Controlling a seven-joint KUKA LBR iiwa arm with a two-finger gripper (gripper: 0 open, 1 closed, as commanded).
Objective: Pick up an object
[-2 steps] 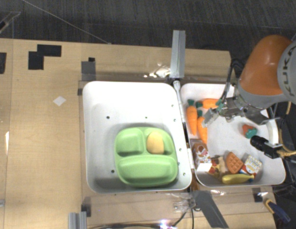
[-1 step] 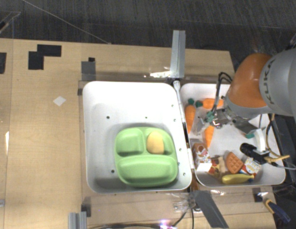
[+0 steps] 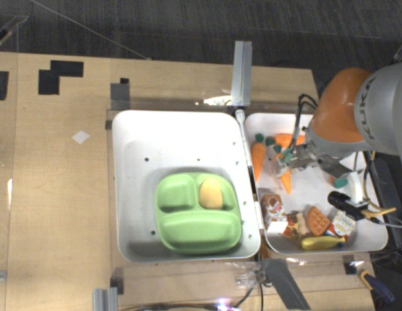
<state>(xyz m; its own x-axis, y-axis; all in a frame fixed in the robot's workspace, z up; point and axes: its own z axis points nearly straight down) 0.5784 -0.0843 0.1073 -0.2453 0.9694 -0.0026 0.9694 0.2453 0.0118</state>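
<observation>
Gripper (image 3: 286, 162) sits low in the right bin (image 3: 318, 190), in that bin's upper left part, centre-right of the frame. Clenched or released: cannot tell from this angle, and nothing is seen grasped. The arm (image 3: 343, 112) comes in from the right edge, its orange band above the bin's upper right corner.

Candidate objects are all close by. A small carrot (image 3: 286, 183) lies just below the gripper, tip pointing down the frame; touching or not, cannot tell. A long carrot (image 3: 258, 161) lies left of the gripper along the bin's left wall, clearly apart from it. A third carrot (image 3: 284, 139) lies above the gripper, partly hidden, with a teal piece (image 3: 270, 138) beside it. Another teal piece (image 3: 342, 181) sits to the right of the gripper.

The bin's lower part holds a snack packet (image 3: 272, 207) at the left wall, a waffle (image 3: 317, 220) in the middle, a banana (image 3: 322, 242) along the bottom wall and a small printed packet (image 3: 344, 224) right of the waffle. All of these are well apart from the gripper.

The left bin (image 3: 162, 141), centre frame, holds a green divided plate (image 3: 198, 229) in its lower half. A yellow round fruit (image 3: 212, 193) sits in the plate's upper right compartment.

Both bins rest on the wooden tabletop (image 3: 58, 206), with a grey metal post (image 3: 242, 76) standing between their upper edges.
</observation>
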